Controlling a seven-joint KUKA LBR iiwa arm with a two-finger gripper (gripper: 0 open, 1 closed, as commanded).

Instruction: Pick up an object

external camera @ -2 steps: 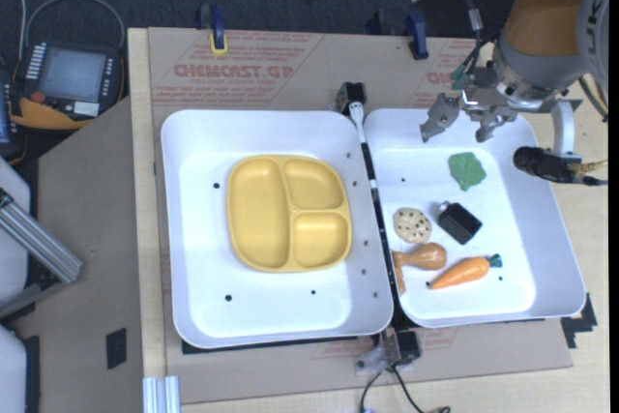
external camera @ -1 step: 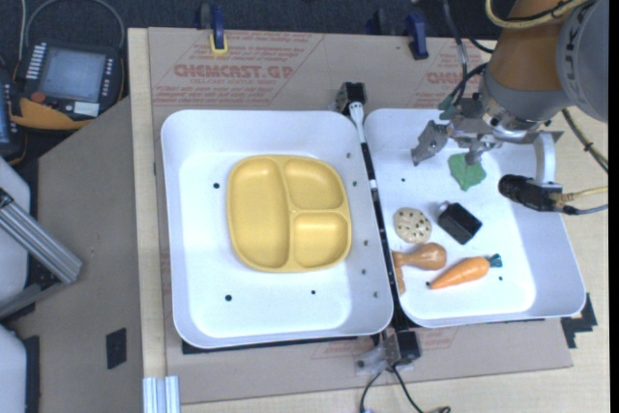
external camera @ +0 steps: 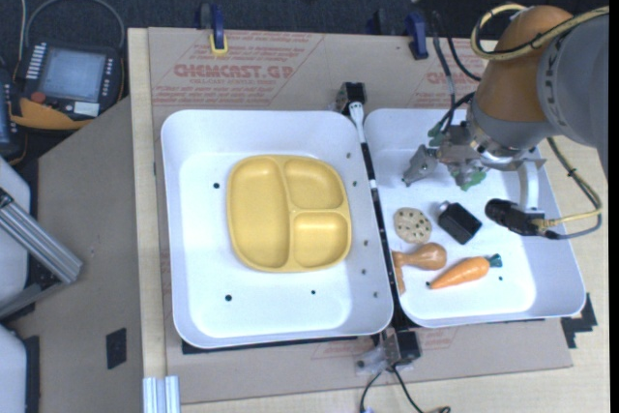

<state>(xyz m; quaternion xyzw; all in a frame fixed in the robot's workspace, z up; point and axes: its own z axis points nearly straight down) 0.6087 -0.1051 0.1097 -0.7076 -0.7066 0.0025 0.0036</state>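
The right bin (external camera: 556, 290) holds a chocolate-chip cookie (external camera: 412, 225), a small black block (external camera: 458, 221), an orange carrot with a green tip (external camera: 462, 273) and a tan pear-shaped piece (external camera: 420, 257). My gripper (external camera: 443, 171) hangs over the back of this bin, a little behind the black block and the cookie. It is open, and nothing sits between its fingers. The grey arm with its orange band (external camera: 522, 63) comes in from the upper right.
The left bin (external camera: 193, 208) carries a yellow divided plate (external camera: 288, 211). A black plug with a yellow cable (external camera: 513, 216) hangs from the arm over the right bin's right side. The bins' shared edge (external camera: 369, 198) runs between them. Blue clamps (external camera: 219, 26) sit at the board's back.
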